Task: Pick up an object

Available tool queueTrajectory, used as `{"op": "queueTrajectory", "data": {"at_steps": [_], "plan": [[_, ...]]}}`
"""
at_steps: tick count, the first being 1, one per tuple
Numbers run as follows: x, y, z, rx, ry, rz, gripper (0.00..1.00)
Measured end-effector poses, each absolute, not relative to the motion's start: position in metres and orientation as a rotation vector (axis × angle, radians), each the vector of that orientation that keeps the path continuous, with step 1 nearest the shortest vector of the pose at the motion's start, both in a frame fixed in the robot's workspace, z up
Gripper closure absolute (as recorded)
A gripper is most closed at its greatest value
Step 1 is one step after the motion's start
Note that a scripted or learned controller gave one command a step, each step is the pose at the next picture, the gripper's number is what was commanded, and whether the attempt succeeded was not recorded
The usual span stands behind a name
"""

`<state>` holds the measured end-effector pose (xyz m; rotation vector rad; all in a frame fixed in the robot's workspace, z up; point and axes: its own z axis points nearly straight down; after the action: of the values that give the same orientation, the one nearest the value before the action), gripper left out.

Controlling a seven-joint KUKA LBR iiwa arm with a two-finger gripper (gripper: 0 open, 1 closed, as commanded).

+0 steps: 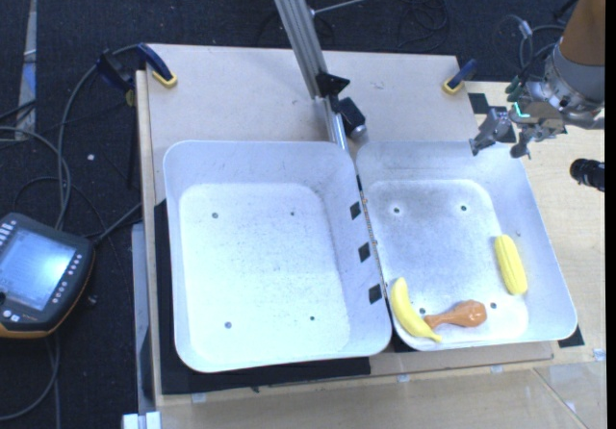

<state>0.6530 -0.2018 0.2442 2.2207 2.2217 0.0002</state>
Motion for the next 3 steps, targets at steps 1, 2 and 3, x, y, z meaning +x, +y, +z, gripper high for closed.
{"op": "queueTrajectory", "data": {"at_steps": [1,2,3], "plan": [[0.653,-0.202,0.244,2.221,2.222,0.0,0.0],[0.646,-0.194,0.194,2.224,2.224,-0.003,0.0],[0.644,-0.184,0.137,2.224,2.225,-0.004,0.0]]}}
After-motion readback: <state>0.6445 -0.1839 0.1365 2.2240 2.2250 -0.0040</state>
